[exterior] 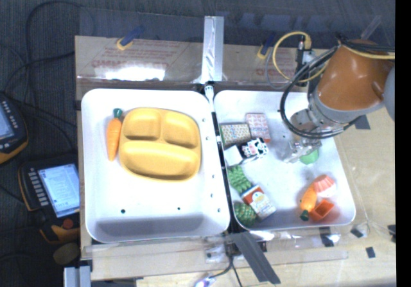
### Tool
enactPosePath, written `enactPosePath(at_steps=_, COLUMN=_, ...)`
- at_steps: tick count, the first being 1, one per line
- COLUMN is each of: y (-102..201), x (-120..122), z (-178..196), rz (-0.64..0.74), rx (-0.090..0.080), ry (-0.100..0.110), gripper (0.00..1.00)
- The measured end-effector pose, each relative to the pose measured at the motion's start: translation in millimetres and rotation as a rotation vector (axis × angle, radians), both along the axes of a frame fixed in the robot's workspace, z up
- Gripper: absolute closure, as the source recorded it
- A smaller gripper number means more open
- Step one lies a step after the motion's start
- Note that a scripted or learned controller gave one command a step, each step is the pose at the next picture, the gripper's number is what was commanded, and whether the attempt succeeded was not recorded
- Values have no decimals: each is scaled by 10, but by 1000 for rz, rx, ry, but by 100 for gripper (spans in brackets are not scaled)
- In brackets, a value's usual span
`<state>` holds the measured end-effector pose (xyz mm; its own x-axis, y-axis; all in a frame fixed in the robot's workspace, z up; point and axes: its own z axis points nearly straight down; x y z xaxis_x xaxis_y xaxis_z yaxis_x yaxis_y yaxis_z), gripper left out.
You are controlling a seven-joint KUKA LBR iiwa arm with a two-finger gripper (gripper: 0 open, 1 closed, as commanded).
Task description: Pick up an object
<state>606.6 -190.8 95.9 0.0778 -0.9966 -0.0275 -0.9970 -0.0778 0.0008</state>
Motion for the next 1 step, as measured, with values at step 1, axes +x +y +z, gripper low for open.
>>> enactPosePath(at_steps=1, y=2, x=324, z=-11, rz=373, rx=10, ry=-19, gripper=100)
